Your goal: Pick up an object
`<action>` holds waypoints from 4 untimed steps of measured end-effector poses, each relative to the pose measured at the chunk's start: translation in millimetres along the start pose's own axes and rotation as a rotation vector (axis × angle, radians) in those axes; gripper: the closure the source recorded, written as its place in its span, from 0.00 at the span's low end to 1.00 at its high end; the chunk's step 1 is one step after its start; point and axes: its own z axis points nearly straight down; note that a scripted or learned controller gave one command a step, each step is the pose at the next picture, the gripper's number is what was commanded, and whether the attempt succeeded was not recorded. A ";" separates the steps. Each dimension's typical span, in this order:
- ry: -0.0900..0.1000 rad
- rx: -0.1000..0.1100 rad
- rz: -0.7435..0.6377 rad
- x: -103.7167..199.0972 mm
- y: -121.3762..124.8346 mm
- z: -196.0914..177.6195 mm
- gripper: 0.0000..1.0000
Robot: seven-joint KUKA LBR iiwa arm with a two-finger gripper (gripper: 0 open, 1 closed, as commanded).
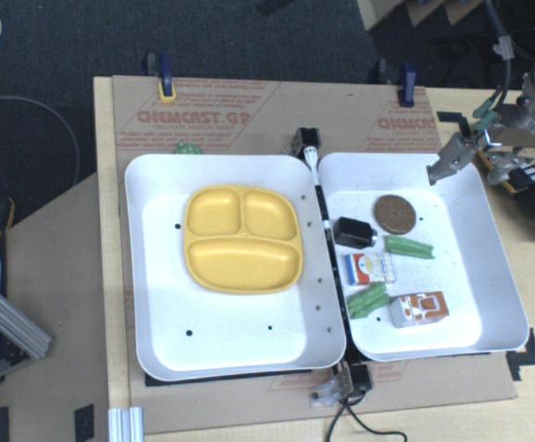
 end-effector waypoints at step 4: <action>0.002 0.022 0.010 -85.4 -62.5 -53.8 1.00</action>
